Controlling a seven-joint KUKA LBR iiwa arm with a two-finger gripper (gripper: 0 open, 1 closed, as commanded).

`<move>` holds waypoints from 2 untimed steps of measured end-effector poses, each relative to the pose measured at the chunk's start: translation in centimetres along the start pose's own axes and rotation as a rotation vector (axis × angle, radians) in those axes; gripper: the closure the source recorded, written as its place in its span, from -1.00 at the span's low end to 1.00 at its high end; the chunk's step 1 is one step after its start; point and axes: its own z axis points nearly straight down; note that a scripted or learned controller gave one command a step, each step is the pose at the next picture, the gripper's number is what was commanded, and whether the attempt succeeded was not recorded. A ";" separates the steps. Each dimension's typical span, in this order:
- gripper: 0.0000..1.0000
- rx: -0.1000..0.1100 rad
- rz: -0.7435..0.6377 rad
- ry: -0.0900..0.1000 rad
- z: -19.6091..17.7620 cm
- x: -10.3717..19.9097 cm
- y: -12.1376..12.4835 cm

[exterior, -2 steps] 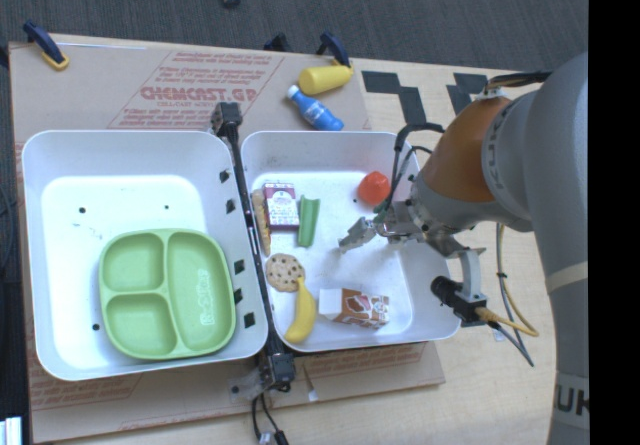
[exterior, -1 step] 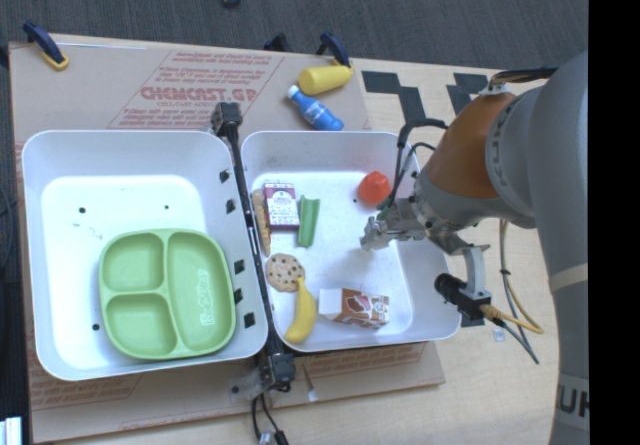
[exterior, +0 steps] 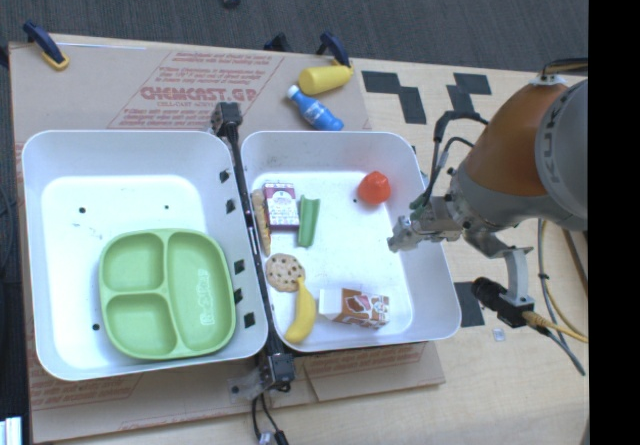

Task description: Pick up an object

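- Hovering over the right-hand edge of the right bin (exterior: 425, 158): the gripper (exterior: 405, 236), carried by the grey arm (exterior: 520, 173) reaching in from the right. Nothing shows between its fingertips; how far they are parted cannot be made out at this size.
- Red ball (exterior: 373, 188): round, lying on the bin floor near the upper right corner. Nearest item to the gripper, up and a little to the left of it, apart from it. No long axis, so approach angle matters little.
- Brown and white carton (exterior: 358, 307): lying flat near the lower right of the same bin, long axis running left to right. Below and to the left of the gripper, near but farther off than the ball.
- Banana (exterior: 301, 314): just beside the carton's left end, long axis roughly upright in the view.
- Cookie (exterior: 284, 272): just above the banana, near the bin's left wall.
- Green stick-shaped piece (exterior: 308, 221): long axis near vertical, just beside a small red and white box (exterior: 281, 206).
- Left bin (exterior: 60, 158): holds a green divided tray (exterior: 165, 293); well apart from the gripper.
- Yellow bottle (exterior: 324, 79) and blue bottle (exterior: 315, 111): on the bench beyond the bins.
- Assessment: no object is picked up yet; the red ball looks the likeliest target, calling for a short shift up and left before descent.
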 end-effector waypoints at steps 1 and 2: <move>-1.00 0.001 0.000 0.000 0.0 0.0 0.0; -1.00 0.003 -0.004 0.001 8.5 0.1 -3.4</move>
